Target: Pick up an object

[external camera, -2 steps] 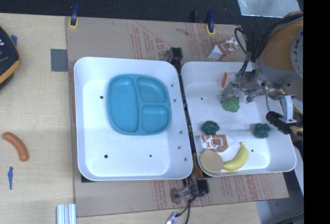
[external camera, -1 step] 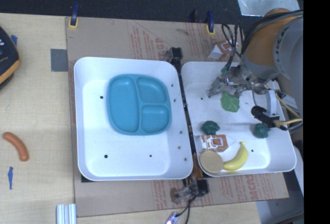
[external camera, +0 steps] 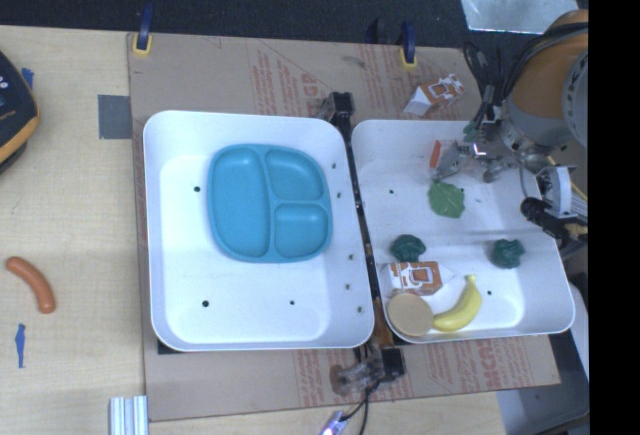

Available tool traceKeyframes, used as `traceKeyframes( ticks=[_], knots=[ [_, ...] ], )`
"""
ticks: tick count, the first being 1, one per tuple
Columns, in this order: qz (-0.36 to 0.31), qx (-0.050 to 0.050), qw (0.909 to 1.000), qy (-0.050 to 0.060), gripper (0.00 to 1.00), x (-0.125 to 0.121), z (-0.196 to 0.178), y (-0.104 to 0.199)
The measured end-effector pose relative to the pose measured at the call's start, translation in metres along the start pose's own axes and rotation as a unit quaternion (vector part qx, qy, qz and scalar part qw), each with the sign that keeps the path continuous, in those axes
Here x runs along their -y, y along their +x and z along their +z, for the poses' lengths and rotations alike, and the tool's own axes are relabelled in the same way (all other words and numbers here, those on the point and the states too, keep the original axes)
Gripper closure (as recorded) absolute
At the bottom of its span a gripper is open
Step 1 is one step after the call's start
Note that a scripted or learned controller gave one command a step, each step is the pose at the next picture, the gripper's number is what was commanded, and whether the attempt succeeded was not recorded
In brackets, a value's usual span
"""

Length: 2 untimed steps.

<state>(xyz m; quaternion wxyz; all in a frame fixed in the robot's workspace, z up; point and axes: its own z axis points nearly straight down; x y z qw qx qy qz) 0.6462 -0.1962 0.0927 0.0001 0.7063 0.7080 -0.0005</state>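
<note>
My gripper [external camera: 468, 157] hangs low over the far part of the right bin [external camera: 540, 308], reaching in from the right. A small red-orange piece [external camera: 436, 155] lies just to its left, and a light green leafy piece [external camera: 447, 199] just in front of it. I see nothing held in the gripper. Nearer the front of the bin lie two dark green broccoli pieces [external camera: 407, 247] [external camera: 508, 252], a small carton [external camera: 415, 277], a round tan disc [external camera: 407, 314] and a yellow banana [external camera: 460, 307].
The left bin [external camera: 180, 313] holds a blue divided plate [external camera: 270, 202]. Another small carton [external camera: 435, 95] lies on the cardboard behind the right bin. A sausage [external camera: 32, 283] lies on the bench at far left, and a black and yellow device [external camera: 10, 108] sits at the left edge.
</note>
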Motion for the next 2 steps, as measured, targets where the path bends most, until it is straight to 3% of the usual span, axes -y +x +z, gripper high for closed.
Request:
traceKeyframes(
  ticks=[1, 2],
  knots=[
    [-0.002, 0.000, 1.0000, 0.002, 0.00, 0.041, 0.001, 0.042],
    [-0.002, 0.000, 1.0000, 0.002, 1.00, 0.041, -0.010, 0.040]
  ],
)
